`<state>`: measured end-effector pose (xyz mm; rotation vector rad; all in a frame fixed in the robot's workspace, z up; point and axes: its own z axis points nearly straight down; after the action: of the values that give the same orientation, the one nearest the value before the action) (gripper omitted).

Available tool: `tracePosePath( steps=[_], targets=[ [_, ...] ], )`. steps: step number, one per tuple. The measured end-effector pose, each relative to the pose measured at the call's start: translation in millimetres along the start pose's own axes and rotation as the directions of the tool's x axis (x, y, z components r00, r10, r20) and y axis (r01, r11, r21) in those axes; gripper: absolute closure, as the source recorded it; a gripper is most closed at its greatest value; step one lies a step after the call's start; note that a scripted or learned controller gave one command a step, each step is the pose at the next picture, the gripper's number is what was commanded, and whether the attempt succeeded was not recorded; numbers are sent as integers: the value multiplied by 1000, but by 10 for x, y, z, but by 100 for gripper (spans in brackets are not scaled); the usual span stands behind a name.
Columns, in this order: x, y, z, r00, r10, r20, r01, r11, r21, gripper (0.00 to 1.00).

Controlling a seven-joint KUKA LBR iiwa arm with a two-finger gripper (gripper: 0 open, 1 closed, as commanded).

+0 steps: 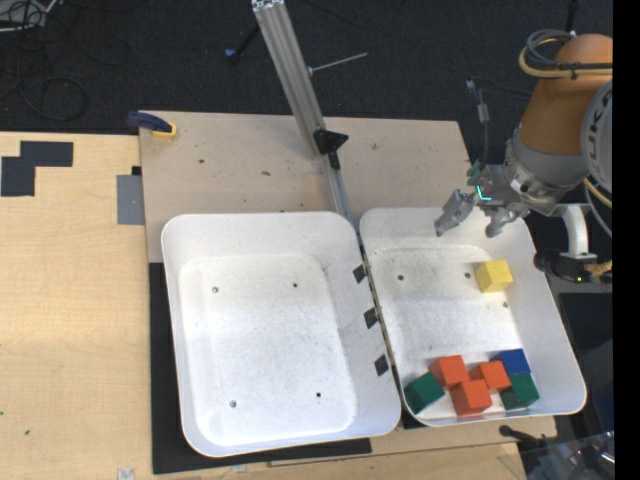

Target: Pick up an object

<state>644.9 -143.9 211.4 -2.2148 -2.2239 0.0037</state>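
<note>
My gripper (472,218) hangs above the far edge of the right bin (440,298), its two fingers spread open and nothing between them. A yellow cube (493,275) lies in that bin just below and to the right of the gripper, apart from it. At the bin's near end sits a cluster of blocks: three orange blocks (470,381), a green block (425,392), a blue block (514,361) and a dark green block (520,395).
The left bin (265,333) lies beside the right one, with black clips (371,318) along the shared rim. A slanted aluminium bar (296,78) rises behind the bins. A blue and yellow clamp (152,124) sits at the board's far left corner.
</note>
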Motion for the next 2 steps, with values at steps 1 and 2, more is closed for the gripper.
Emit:
tracePosePath(
  steps=[1, 2],
  targets=[
    [80, -76, 596, 1000, 2, -2, -2, 1000, 6, 0],
    [74, -43, 1046, 1000, 2, -1, -2, 1000, 4, 0]
  ],
)
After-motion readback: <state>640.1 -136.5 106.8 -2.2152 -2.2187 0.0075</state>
